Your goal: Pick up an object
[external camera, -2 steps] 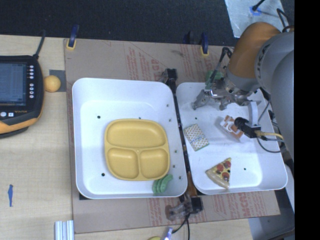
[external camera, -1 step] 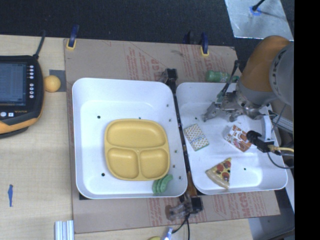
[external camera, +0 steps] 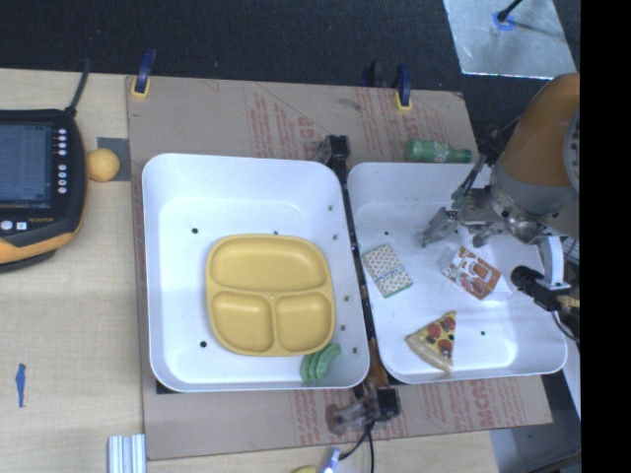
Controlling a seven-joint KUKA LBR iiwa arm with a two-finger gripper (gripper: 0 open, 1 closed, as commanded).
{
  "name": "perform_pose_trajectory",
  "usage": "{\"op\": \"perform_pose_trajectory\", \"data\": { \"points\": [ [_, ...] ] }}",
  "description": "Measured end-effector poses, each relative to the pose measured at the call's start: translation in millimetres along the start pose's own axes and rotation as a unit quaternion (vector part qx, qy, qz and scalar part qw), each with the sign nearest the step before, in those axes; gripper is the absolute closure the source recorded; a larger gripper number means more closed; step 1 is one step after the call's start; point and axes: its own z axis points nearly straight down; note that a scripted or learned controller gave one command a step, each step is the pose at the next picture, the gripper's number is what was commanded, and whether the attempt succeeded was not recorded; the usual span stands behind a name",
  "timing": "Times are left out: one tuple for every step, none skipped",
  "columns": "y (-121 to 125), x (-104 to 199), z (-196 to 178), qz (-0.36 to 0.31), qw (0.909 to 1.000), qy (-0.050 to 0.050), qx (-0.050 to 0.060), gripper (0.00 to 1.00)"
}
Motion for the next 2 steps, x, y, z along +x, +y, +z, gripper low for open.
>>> {"op": "perform_pose_trajectory", "data": {
  "points": [
    [-22.1,9.3,-37.8,0.0,1.0,0.001,0.0,0.0],
    [-79.3,-2.5,-40.0,-0.001,1.0,0.0,0.0,0.0]
  ]
}}
